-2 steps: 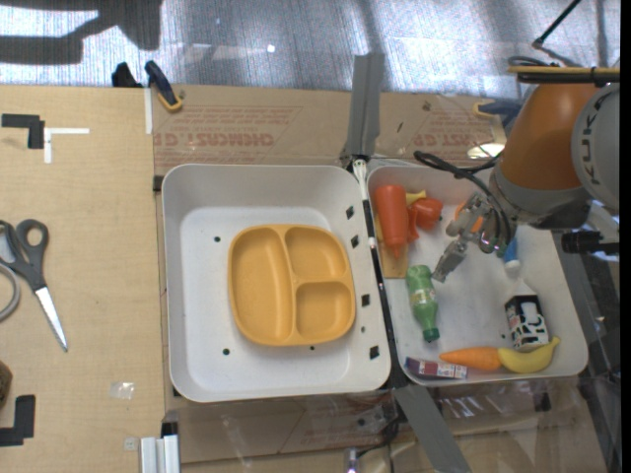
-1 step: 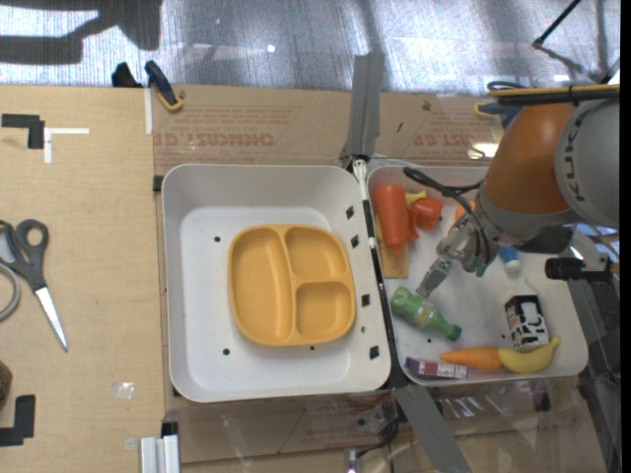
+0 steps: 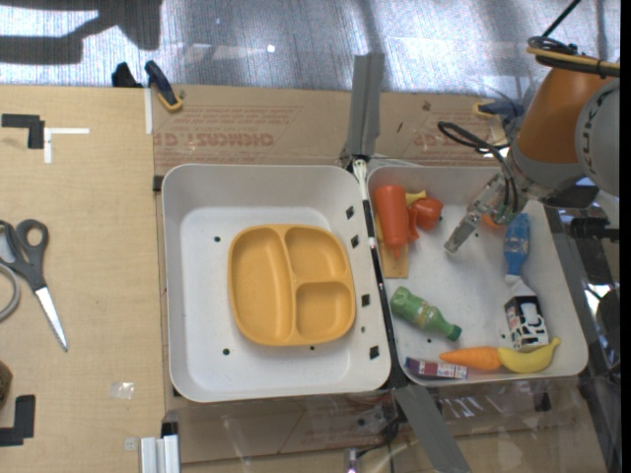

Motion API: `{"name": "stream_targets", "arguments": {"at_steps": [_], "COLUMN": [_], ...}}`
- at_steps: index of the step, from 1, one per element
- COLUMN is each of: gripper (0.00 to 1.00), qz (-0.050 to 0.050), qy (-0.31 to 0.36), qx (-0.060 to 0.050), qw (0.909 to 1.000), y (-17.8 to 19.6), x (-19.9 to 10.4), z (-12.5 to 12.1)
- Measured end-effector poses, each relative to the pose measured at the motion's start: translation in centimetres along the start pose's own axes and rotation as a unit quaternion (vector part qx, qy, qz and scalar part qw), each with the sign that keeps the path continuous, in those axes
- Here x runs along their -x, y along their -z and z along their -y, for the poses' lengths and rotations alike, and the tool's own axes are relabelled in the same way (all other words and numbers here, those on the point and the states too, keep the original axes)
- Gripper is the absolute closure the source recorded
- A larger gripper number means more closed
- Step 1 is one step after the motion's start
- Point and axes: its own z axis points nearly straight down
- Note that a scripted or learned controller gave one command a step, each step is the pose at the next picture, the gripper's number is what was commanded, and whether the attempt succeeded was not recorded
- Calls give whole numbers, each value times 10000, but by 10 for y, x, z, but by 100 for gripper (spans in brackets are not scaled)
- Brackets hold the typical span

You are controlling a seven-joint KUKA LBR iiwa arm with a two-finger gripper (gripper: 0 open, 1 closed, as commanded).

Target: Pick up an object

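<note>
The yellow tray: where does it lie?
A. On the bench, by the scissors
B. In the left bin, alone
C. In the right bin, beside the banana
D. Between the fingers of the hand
B: the tray lies flat in the left bin, with nothing beside it.

Slanted overhead view of both bins (image 3: 177, 294)

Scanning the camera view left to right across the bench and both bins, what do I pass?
Scissors → yellow divided plate → orange-red bottle → green bottle → carrot → blue bottle
</note>
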Motion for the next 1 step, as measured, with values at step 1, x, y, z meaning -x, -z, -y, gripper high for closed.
{"name": "stream_targets", "arguments": {"at_steps": [1], "gripper": [100], "qz": [-2], "qy": [24], "qx": [-10], "qw": [10000], "y": [6], "x": [0], "z": [-1]}}
